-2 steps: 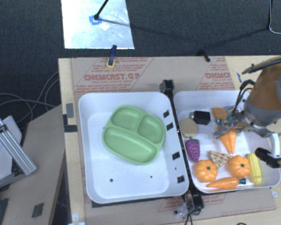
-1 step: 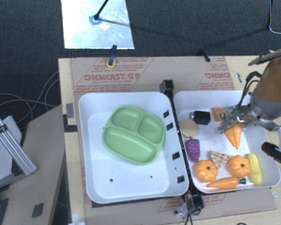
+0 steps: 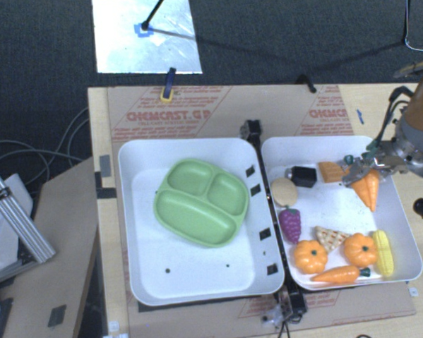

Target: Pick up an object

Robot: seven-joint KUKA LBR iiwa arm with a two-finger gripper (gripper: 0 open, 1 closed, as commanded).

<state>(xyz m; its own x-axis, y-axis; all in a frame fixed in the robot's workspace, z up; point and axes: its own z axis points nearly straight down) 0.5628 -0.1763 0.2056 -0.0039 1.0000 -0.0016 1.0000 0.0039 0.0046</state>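
My gripper (image 3: 361, 169) reaches in from the right over the far right part of the right bin (image 3: 405, 222). It is shut on the wide top of an orange toy carrot (image 3: 369, 190), which hangs point down just above the bin floor. The grey wrist and arm rise toward the right edge of the camera view. A tan cracker-like piece (image 3: 330, 171) lies just left of the fingers.
The right bin also holds a black block (image 3: 302, 175), a beige round piece (image 3: 284, 192), purple grapes (image 3: 291, 224), a pizza slice (image 3: 330, 238), two small pumpkins (image 3: 309, 256), yellow corn (image 3: 383, 253) and a second carrot (image 3: 337, 275). A green divided plate (image 3: 201, 202) lies in the left bin (image 3: 143, 274).
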